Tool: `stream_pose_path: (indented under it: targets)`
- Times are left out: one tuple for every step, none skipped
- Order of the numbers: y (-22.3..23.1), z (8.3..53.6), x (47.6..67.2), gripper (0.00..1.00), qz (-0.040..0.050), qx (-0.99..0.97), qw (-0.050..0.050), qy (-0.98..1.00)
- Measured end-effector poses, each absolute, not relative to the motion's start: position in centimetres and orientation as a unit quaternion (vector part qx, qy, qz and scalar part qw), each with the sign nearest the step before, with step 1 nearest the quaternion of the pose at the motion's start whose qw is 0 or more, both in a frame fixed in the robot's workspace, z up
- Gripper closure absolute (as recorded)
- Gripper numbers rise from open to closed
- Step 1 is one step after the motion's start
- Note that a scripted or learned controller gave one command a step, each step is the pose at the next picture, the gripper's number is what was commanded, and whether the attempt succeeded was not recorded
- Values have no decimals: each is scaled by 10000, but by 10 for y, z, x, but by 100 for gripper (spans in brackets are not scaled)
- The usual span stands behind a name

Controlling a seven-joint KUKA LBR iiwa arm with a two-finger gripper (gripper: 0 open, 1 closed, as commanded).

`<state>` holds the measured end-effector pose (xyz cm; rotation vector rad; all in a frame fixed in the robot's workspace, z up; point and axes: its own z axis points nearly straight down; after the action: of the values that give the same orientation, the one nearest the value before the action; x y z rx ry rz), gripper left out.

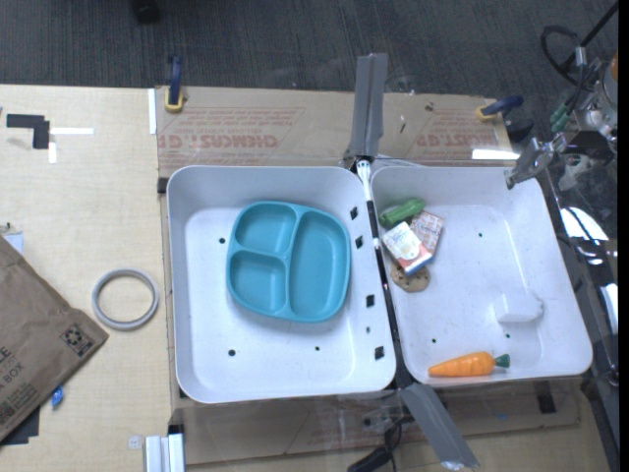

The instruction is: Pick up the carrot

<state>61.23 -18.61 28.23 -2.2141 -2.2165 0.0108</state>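
Observation:
An orange carrot (462,365) with a small green top lies on its side in the right bin (555,264), close to that bin's front wall. Its green end points right. It lies apart from the other items, with bare white floor around it.
At the right bin's back left sit a green vegetable (402,210), a small carton (406,246), a packet (429,228) and a cookie (410,279). A white piece (521,310) lies right of centre. The left bin (197,293) holds a blue divided plate (290,261). Cables and hardware (580,116) stand at the far right.

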Motion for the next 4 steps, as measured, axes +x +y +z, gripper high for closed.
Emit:
stream_pose_path:
  targets:
    - [-216,418,566,0,13,-7390,-1,-6737]
    - [-216,418,566,0,14,-7389,1,-6738]
    - [-216,418,566,0,14,-7389,1,-6738]
    - [-127,441,544,0,13,-7153,5,-6988]
